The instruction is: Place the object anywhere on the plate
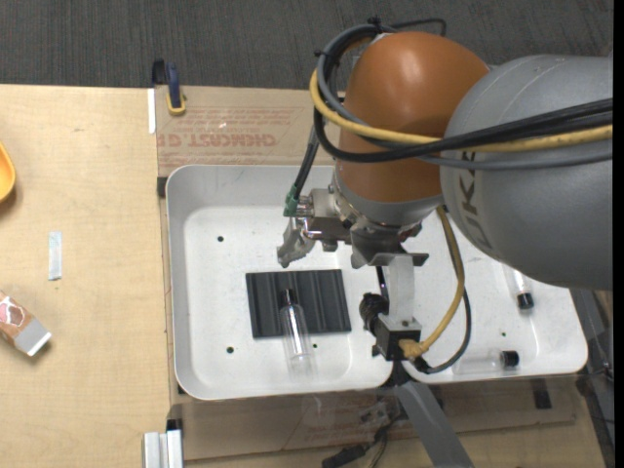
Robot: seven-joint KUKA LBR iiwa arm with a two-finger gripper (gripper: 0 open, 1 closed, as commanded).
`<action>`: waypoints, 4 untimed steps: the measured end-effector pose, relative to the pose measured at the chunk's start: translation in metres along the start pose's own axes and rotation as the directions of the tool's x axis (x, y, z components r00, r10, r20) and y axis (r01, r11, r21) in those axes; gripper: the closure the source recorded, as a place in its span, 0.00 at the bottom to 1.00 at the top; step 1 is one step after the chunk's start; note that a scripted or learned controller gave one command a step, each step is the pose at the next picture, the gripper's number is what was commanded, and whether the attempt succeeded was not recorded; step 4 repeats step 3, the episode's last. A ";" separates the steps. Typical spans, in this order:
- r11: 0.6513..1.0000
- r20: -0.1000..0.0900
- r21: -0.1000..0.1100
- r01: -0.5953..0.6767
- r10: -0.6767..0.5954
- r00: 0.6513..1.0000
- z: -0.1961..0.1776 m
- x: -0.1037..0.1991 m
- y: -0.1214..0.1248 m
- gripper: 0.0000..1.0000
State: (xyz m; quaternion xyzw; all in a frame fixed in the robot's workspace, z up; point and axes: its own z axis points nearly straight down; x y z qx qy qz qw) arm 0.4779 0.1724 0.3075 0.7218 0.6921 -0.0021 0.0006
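A black ribbed plate [322, 300] lies flat in the middle of the left white bin [195, 291]. A clear tube with a dark cap [293, 331] rests across the plate's front edge, with its capped end on the plate and its other end on the bin floor. My gripper [297, 245] hangs just behind the plate's far left corner, under the big orange joint [409, 96], a short way above and behind the tube. The arm hides most of the gripper, and nothing shows in its grasp.
The right bin holds two small dark pieces [525, 300] [509, 359]. A cardboard sheet [229, 130] and a blue clamp [171, 86] sit behind the left bin. On the wooden bench to the left lie a white strip [55, 256] and a wrapped packet [21, 325].
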 end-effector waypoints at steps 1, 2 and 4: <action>1.000 0.005 0.004 0.002 -0.002 1.000 -0.007 0.000 0.000 1.00; 1.000 0.000 0.001 -0.017 0.017 1.000 0.060 -0.008 0.032 1.00; 0.992 0.000 0.003 -0.124 0.124 0.992 0.064 0.026 0.016 1.00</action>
